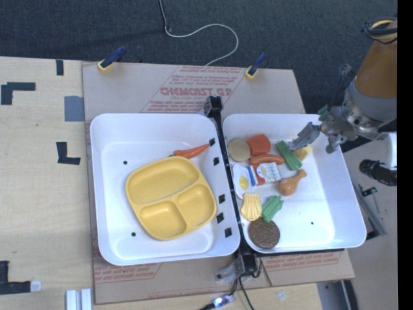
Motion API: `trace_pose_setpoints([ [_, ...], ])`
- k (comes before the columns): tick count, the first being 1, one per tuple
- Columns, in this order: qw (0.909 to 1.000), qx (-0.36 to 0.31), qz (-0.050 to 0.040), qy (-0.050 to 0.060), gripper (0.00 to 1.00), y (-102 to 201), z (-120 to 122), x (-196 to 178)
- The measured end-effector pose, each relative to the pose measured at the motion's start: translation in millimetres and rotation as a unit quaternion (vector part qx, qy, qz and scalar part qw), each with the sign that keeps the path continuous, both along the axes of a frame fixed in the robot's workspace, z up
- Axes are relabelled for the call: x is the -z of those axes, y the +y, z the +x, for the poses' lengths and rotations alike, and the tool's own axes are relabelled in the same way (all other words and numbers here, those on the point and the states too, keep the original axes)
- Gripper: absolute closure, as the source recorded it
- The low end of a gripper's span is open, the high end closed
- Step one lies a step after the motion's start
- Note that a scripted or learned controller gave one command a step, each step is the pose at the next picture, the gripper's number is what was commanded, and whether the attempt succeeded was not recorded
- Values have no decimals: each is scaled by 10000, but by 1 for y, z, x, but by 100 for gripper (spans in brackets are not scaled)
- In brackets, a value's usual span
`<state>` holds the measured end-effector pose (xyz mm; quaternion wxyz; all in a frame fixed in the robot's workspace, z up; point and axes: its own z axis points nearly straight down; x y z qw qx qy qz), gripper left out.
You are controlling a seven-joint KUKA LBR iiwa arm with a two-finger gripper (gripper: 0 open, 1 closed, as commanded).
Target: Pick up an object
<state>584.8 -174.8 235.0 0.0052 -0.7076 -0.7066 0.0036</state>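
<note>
While the pincer (308, 136) hovers over the right bin (335, 218), its grip impossible to tell, it must descend onto the green toy (288, 154).

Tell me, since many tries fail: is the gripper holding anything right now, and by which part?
Nothing is held. The gripper hangs over the right bin, just above the green toy, with nothing between its fingers.

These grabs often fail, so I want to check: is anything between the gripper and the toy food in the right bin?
Nothing visible blocks it. The gripper hangs at the pile's right edge, just over the green piece in the right bin.
</note>
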Motion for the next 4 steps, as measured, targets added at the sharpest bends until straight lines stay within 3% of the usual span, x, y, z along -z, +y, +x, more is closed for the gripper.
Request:
trace_pose_setpoints([
  [1, 10000, -13, -11, -54, 0, 0, 2, -6],
  [4, 10000, -18, -12, -39, 0, -4, 4, 131],
])
